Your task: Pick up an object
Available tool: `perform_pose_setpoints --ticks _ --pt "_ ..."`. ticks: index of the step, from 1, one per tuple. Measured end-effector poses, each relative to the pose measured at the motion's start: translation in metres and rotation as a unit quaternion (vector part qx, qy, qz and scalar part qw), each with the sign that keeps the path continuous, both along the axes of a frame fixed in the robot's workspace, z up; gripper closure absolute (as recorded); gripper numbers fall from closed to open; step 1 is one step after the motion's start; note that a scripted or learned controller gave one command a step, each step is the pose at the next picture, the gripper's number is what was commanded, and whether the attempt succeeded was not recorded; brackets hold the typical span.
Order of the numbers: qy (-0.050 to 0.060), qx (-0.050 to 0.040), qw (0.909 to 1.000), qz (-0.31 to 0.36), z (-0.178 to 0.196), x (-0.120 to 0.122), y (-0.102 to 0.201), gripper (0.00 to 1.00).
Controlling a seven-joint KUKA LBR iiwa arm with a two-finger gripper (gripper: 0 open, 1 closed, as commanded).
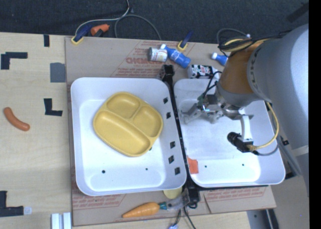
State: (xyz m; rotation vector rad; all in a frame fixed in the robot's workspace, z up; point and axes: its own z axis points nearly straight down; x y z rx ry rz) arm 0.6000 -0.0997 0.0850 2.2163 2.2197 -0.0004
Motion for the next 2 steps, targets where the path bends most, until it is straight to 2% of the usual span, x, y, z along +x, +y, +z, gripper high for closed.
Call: perform_pose_setpoints --ticks 1,2 --pt "0.000 0.0012 1.0000 0.001 0.000 0.071 0.002 0.00" --pt "0.000 0.0008 1.0000 0.001 0.011 0.069 0.002 1.00"
